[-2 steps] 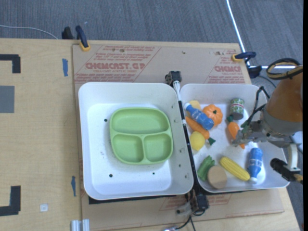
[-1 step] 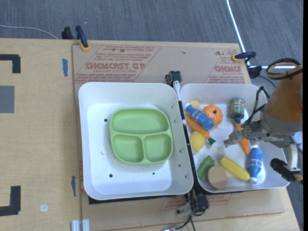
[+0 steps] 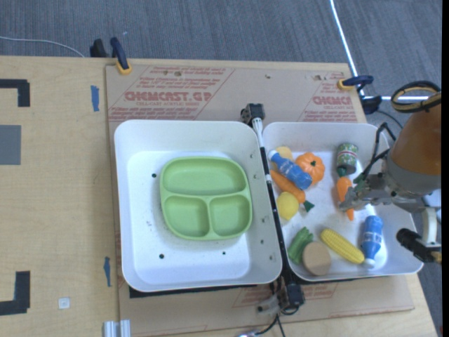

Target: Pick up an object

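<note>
The right bin [image 3: 400, 262] holds several toy foods. A blue bottle [image 3: 290, 170] lies across a carrot [image 3: 286, 183], beside an orange pumpkin [image 3: 311, 167] and a yellow lemon [image 3: 288, 204]. A green can [image 3: 346, 158] stands at the back. A corn cob [image 3: 342, 246], a tan round piece [image 3: 316, 259], a green pepper [image 3: 300, 243] and a second blue bottle [image 3: 372, 236] lie near the front. My gripper [image 3: 349, 199] is low in the bin's right middle, right against a small orange piece [image 3: 342, 187]. Whether it grips that piece cannot be told.
The left bin [image 3: 133, 188] carries a green divided plate [image 3: 206, 196]. The arm's orange band [image 3: 419, 142] hangs over the right bin's far right edge. A black clip [image 3: 252, 112] sits at the back where the bins meet. Cardboard [image 3: 168, 93] lies under both bins.
</note>
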You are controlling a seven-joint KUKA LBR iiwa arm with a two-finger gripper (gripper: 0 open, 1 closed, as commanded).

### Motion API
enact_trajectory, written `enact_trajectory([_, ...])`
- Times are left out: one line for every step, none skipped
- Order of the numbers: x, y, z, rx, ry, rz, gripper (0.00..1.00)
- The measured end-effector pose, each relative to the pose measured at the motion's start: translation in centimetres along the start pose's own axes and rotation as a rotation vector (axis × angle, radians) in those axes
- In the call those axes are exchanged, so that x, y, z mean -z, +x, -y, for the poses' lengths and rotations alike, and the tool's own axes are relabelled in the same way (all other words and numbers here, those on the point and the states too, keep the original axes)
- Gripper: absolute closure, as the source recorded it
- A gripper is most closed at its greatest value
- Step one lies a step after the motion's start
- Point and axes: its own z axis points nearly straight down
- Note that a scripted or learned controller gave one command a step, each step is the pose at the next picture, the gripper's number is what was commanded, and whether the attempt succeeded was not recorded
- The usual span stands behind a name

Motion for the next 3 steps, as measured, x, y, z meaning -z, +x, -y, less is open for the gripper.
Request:
enact_trajectory([0.0,0.0,0.0,0.0,0.0,0.0,0.0])
enact_trajectory([-2.1,-0.9,1.5,0.003,0.01,-0.008,0.0])
enact_trajectory([-1.0,-1.2,1.4,0.0,0.003,-0.002,1.0])
